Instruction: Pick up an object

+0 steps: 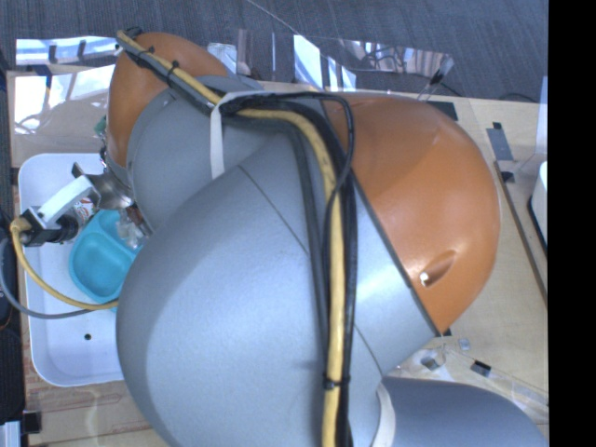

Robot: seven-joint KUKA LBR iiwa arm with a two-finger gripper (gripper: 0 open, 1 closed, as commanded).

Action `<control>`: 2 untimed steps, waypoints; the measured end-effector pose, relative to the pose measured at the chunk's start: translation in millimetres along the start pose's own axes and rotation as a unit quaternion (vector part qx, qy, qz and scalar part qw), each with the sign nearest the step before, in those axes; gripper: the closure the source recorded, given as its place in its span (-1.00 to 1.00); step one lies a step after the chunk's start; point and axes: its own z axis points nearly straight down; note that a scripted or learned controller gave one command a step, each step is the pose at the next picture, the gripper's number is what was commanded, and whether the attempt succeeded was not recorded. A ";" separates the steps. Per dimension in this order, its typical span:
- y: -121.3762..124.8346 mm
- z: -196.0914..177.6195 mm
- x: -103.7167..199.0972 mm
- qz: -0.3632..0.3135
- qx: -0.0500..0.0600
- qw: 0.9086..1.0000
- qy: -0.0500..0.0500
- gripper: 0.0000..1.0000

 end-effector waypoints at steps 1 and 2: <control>-32.5 -19.2 -63.4 -0.061 0.002 0.998 -0.001 1.00; -40.3 -13.6 -82.2 0.014 0.001 1.000 -0.001 1.00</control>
